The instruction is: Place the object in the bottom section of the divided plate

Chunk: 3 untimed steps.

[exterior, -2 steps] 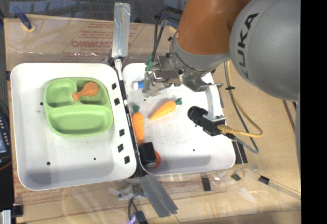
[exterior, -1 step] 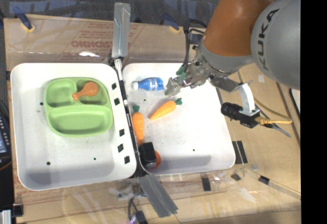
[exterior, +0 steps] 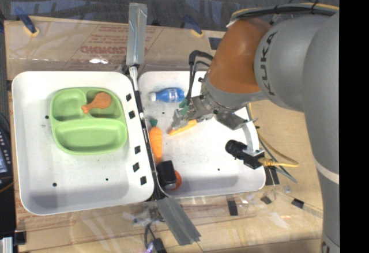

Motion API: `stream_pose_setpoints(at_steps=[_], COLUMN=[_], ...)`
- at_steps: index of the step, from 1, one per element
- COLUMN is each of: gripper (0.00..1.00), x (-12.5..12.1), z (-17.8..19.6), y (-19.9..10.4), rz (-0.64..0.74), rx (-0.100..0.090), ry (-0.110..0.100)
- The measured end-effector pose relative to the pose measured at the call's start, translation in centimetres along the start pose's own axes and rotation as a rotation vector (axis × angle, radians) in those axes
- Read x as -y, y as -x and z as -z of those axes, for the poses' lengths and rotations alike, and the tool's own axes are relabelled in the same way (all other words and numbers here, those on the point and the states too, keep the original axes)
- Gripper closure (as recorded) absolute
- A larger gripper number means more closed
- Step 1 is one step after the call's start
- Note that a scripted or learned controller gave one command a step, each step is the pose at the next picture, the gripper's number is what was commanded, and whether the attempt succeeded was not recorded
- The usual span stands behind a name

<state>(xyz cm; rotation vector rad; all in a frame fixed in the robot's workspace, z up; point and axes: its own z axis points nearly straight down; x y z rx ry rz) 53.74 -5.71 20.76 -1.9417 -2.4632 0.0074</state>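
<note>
Fingers: you see the fingers low in the right bin, near frame centre; whether they are apart or closed, you cannot tell.
Yellow object: lies just below the fingertips on the bin floor; contact or grip is unclear.
Divided plate: green, in the left bin; its bottom section sits toward lower left.
Drumstick toy: in the plate's upper right section.
Around: blue bottle upper left of the fingers; carrot by the divider; black piece below it.
</note>
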Motion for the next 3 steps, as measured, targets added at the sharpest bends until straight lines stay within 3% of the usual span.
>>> stream_pose_setpoints(at_steps=[1,2,3], gripper=[1.0,0.0,0.0], x=[-2.3,-2.3,-2.5], z=[4.0,4.0,-1.8], y=[-7.7,-7.6,-2.4], rz=[-0.062,-0.064,-0.022], rx=[0.001,0.001,0.001], ry=[0.004,0.004,0.0])
